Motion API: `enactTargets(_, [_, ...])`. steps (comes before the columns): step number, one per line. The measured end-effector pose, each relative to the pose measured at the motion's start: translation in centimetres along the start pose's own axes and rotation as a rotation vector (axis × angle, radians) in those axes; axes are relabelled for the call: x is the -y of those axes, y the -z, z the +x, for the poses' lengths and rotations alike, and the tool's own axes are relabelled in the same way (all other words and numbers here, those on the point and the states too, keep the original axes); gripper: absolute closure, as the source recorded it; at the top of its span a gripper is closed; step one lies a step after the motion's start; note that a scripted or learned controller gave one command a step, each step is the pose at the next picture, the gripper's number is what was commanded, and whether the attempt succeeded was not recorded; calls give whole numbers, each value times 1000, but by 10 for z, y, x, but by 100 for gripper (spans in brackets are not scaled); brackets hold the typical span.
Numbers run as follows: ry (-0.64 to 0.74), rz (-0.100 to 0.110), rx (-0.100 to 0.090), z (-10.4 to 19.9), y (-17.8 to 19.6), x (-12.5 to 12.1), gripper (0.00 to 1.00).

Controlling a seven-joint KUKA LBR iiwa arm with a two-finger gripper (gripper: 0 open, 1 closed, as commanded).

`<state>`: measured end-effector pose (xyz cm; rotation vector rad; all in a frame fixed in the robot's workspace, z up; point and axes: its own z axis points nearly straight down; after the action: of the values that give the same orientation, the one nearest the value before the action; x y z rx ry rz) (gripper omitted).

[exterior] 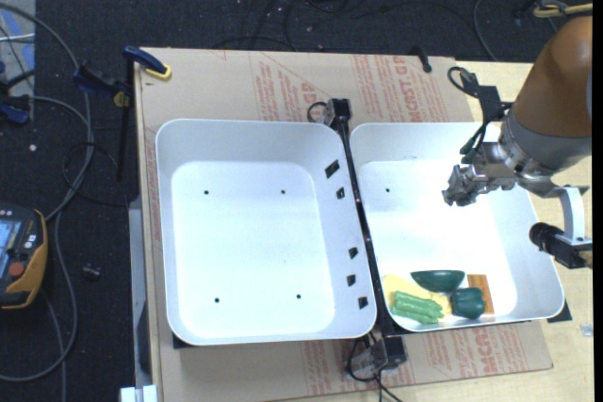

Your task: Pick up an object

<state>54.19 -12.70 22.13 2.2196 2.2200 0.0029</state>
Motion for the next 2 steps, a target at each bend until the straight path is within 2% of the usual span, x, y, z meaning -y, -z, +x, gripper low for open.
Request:
enactTargets(1, [0, 4, -1, 0, -19, 0, 100])
enactTargets(2, [3, 3, -1, 48, -24, -16, 100])
